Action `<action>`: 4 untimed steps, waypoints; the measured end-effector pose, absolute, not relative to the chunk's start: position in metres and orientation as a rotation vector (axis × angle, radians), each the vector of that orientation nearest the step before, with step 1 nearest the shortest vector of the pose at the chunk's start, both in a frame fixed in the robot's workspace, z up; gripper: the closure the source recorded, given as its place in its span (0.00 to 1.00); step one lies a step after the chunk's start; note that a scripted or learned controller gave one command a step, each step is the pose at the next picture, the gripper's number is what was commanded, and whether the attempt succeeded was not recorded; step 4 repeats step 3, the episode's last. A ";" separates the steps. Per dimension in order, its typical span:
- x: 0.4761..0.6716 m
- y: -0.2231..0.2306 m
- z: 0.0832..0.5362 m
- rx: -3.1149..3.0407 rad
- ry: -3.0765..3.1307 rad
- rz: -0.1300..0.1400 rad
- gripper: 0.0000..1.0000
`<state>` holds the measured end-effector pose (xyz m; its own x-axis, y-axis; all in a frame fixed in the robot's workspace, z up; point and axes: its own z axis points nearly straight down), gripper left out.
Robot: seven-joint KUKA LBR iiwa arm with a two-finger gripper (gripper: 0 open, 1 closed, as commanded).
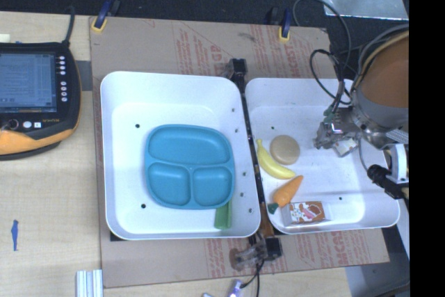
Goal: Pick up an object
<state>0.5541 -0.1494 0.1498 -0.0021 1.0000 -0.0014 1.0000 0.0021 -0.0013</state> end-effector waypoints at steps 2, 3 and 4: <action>0.586 -0.106 0.091 2.216 2.232 -0.007 0.00; 0.586 -0.108 0.102 2.215 2.233 -0.009 1.00; 0.586 -0.108 0.102 2.215 2.233 -0.009 1.00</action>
